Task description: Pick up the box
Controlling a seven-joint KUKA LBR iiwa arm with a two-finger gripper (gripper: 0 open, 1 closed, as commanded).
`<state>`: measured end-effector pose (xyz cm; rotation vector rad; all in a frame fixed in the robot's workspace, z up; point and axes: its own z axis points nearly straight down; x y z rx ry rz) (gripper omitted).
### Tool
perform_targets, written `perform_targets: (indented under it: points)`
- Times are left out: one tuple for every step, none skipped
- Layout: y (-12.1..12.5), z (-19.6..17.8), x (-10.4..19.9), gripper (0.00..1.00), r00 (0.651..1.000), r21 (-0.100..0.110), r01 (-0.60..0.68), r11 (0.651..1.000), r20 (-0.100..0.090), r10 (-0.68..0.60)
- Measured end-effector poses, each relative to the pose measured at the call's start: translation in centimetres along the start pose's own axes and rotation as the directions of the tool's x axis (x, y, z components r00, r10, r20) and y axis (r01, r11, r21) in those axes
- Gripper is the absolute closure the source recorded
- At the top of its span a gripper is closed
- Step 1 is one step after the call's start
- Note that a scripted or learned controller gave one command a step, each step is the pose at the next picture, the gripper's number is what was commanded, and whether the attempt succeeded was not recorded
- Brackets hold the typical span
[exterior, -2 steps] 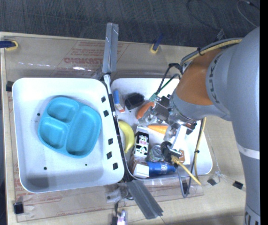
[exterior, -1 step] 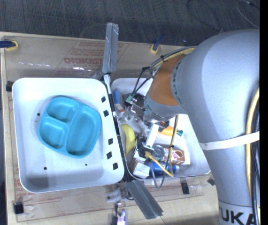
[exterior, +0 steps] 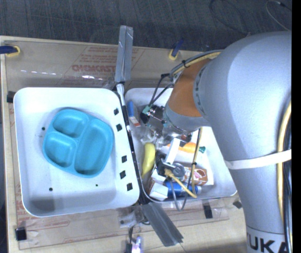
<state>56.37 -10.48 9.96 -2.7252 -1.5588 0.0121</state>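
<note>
My gripper [exterior: 157, 126] is down in the right bin [exterior: 221, 165], over its upper left part, under the arm's orange band. A white box with an orange label [exterior: 184, 148] lies just right of and below the gripper, close to it or touching it; I cannot tell which. A small brown box [exterior: 203, 176] lies further toward the bin's front right. The clutter and the wrist hide the fingertips.
A banana [exterior: 148, 159] lies along the right bin's left wall, with a blue object [exterior: 131, 110] behind it and a yellow stick [exterior: 184, 186] and white item [exterior: 159, 192] in front. The left bin [exterior: 29, 183] holds a blue divided plate [exterior: 79, 141].
</note>
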Motion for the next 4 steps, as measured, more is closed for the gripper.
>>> perform_targets:
  points:
    - [-5.0,-14.2,0.1,1.00,0.985,0.000,-0.171,0.985,-0.006,0.171]
    - [-3.3,-26.7,0.0,1.00,0.968,0.000,-0.249,0.968,-0.006,0.249]
    - [-3.4,-27.6,0.2,1.00,0.971,0.006,-0.238,0.971,-0.002,0.238]
    - [-5.0,-22.0,0.8,1.00,0.856,0.004,-0.517,0.856,-0.002,0.517]
